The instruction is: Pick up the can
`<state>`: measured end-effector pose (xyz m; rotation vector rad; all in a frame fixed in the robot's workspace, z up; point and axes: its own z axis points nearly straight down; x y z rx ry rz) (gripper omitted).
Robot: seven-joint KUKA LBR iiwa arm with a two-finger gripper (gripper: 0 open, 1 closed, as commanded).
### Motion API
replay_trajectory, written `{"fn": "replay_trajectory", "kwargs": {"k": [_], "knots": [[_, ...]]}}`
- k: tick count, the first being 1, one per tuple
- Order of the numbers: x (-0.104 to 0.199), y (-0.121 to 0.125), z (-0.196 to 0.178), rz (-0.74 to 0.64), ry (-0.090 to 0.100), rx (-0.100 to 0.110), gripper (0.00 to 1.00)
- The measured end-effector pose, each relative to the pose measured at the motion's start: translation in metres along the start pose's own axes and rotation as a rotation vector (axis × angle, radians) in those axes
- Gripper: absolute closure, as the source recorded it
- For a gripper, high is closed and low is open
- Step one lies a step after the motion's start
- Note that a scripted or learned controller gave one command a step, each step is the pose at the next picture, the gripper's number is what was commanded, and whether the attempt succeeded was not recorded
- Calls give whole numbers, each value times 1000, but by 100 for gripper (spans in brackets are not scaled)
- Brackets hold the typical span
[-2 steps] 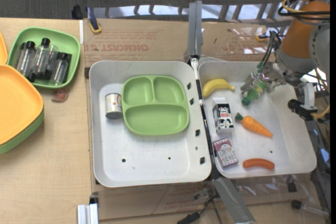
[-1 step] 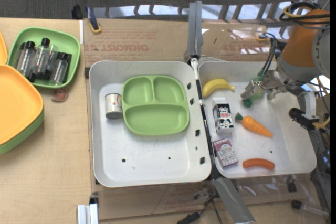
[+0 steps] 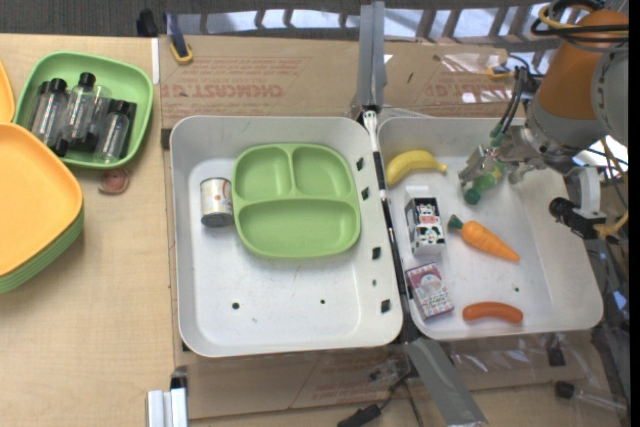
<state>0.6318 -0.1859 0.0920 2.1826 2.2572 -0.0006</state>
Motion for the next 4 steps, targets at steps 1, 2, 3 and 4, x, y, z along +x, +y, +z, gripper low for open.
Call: {"fn": "replay_trajectory", "kwargs": {"k": [1, 2, 3, 4], "knots": [[1, 9, 0, -8, 0, -1, 0], [1, 8, -9, -8, 0, 1, 100], [43, 22, -119, 124, 0, 2, 100], [111, -10, -99, 104, 0, 4, 100]]}}
